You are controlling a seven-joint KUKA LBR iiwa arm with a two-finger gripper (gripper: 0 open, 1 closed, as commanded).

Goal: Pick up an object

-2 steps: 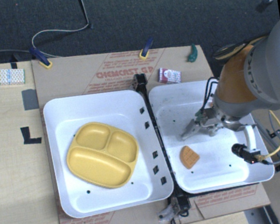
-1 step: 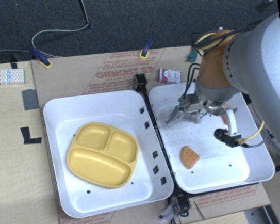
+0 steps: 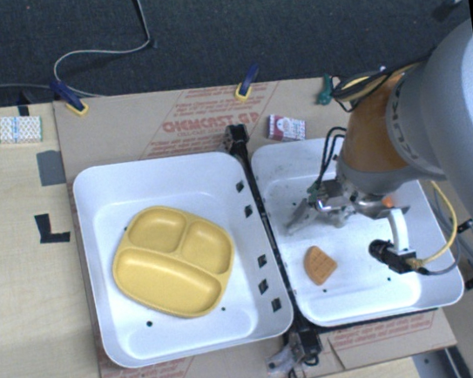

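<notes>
I see nothing picked up yet. My gripper (image 3: 298, 217) hangs low in the right bin (image 3: 428, 291), fingers spread and holding nothing. The brown biscuit (image 3: 320, 264) lies just below it, apart; closing on it and lifting remain.

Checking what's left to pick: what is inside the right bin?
In the right bin lies a brown biscuit-like piece. The gripper hangs over it; the floor beneath the arm is covered.
</notes>
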